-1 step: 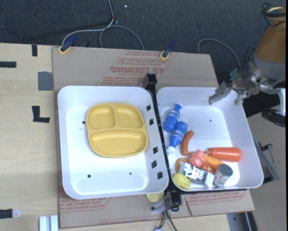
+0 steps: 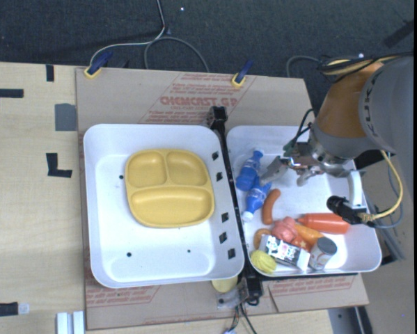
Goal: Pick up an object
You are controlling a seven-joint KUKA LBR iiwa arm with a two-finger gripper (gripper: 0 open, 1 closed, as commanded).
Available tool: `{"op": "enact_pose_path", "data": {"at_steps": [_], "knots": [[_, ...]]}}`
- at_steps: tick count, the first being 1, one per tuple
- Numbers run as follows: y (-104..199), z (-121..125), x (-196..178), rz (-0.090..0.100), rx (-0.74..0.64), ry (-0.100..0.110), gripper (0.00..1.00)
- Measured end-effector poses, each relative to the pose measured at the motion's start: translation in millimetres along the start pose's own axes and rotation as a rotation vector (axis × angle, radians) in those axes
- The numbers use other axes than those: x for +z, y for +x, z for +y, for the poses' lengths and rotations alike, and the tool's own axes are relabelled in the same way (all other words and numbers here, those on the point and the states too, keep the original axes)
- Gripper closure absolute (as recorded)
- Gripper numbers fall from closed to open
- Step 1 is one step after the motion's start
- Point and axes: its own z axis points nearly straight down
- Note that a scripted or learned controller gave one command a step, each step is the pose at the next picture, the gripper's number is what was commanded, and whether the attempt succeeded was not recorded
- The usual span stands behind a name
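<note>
The bench (image 2: 27, 186) spans the frame, pale wood at the left with a cardboard sheet (image 2: 187, 96) under two white bins. The left bin (image 2: 104, 256) sits in the middle of the frame and bears a yellow divided plate (image 2: 170, 186) in its upper half. The right bin (image 2: 365, 256) lies just beside it, toward the lower right. The grey arm (image 2: 386, 103) with its orange band fills the upper right corner and reaches down over the right bin's upper part. The tool (image 2: 286, 167) hangs above that bin, near a blue bottle (image 2: 248, 174); whether its fingers are spread or closed cannot be told, and nothing is seen between them. The things to pick lie in the right bin: the blue bottle at its left, an orange sausage (image 2: 269, 206) below it, a carrot (image 2: 325, 222) to the right, a pink lump (image 2: 286, 229), a printed box (image 2: 286, 251), a grey can (image 2: 322, 253) and a small yellow piece (image 2: 263, 261) along the lower edge.
</note>
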Motion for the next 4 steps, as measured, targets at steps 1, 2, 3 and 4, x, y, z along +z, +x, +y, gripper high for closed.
{"op": "enact_pose_path", "data": {"at_steps": [1,2,3,4], "knots": [[14,-18,51,-0.009,0.004,-0.017,0.0],[73,63,-58,-0.005,-0.004,-0.028,0.0],[57,-30,-49,-0.005,0.008,-0.005,0.0],[12,-4,33,-0.007,0.008,-0.006,0.0]]}}
